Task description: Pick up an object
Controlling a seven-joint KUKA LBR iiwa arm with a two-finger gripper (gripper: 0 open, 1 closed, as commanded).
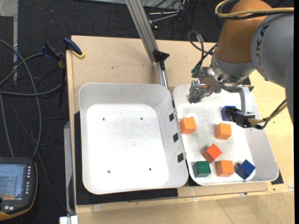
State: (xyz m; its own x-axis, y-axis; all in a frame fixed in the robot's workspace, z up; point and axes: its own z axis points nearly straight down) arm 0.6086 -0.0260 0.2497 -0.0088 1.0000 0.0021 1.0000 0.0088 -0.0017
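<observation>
Hovering claw [195, 96] over right bin's [266, 146] far end | finger state: cannot tell | 4 orange, 2 blue, 1 green cube [202, 169] below

The arm [261, 36] runs off the right edge, so its base and most of its length are cut away. Its bulk covers the far right corner of the right bin [261, 171]. The gripper [200, 93] hangs dark over that bin's far end, too murky to read at the tips. A blue block [228, 112] sits half tucked behind a black fitting, perhaps part of a cable clamp. Down at the lower left, a tablet [14, 185] is sliced by the frame's left edge, its screen too small to make out. Cables [28, 83] trail off the left edge.
</observation>
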